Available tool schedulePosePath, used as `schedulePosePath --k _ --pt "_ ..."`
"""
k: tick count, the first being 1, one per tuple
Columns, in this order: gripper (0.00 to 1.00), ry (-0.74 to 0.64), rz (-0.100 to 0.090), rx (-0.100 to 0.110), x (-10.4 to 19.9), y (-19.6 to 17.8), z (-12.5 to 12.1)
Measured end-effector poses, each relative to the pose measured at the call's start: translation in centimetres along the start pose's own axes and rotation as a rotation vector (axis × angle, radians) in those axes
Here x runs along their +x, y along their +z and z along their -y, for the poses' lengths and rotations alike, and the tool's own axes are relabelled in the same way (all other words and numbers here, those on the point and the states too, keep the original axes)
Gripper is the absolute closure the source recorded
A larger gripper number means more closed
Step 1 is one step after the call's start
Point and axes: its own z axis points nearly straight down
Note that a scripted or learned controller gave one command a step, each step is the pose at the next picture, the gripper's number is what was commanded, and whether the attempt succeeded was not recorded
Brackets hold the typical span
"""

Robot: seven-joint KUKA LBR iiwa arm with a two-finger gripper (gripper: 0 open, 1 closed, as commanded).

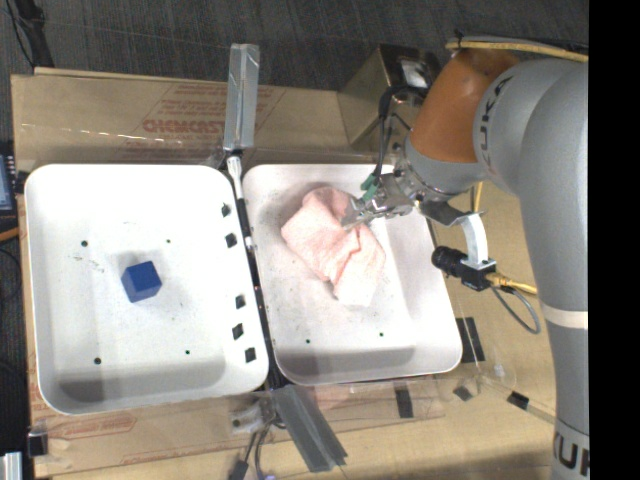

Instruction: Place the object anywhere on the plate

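Camera view shows you a blue cube (pixel 142 280) lying in the left bin (pixel 60 368). In the right bin (pixel 430 338), a crumpled pink cloth (pixel 330 243) lies at the middle. The claw (pixel 365 211) sits at the cloth's far right edge; you cannot tell its state.
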Motion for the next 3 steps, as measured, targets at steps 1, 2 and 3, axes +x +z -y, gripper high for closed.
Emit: schedulePosePath --k 1,2,3 --pt "1.00 -0.008 0.001 -0.002 0.1 -4.3 -0.1" --pt "1.00 -0.415 0.001 0.001 5.7 -3.8 -2.2" --pt "1.00 -0.821 0.002 0.000 10.7 -3.0 -4.0"
